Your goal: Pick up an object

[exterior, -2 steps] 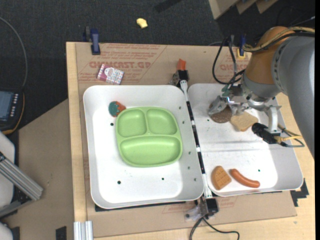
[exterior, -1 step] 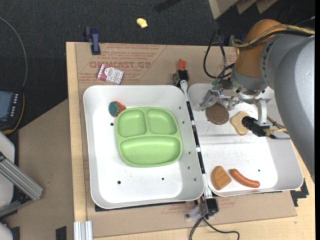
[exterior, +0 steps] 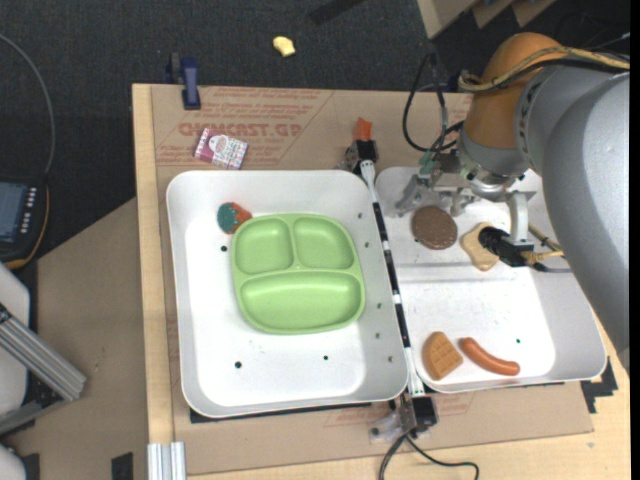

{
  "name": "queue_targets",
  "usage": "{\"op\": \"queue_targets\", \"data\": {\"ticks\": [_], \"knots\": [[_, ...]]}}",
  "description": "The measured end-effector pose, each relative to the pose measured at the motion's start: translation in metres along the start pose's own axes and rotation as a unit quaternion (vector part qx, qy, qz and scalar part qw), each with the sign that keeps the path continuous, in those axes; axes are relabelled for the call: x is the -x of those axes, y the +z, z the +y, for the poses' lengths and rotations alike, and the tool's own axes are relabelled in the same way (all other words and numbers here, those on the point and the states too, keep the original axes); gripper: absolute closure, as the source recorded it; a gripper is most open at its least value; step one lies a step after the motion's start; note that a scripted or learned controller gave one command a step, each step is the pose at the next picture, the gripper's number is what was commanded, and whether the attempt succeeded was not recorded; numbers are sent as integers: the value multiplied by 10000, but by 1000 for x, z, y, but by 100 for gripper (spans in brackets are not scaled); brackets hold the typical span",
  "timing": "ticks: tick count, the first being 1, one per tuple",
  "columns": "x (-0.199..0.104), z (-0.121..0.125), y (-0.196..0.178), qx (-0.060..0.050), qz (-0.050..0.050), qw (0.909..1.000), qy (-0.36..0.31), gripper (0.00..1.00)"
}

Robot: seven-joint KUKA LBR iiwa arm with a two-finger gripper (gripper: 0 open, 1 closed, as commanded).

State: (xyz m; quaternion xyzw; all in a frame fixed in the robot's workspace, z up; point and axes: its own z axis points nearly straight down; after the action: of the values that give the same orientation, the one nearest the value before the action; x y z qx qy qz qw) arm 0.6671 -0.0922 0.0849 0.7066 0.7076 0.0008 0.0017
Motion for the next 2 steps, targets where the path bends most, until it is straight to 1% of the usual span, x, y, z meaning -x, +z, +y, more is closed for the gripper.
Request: {"op": "queue_targets", "data": {"ticks": [1,2], "knots": [[20,-38,0,-38,8,10000,22,0],[13,-3,0,8,-1,10000,-4,0]]}}
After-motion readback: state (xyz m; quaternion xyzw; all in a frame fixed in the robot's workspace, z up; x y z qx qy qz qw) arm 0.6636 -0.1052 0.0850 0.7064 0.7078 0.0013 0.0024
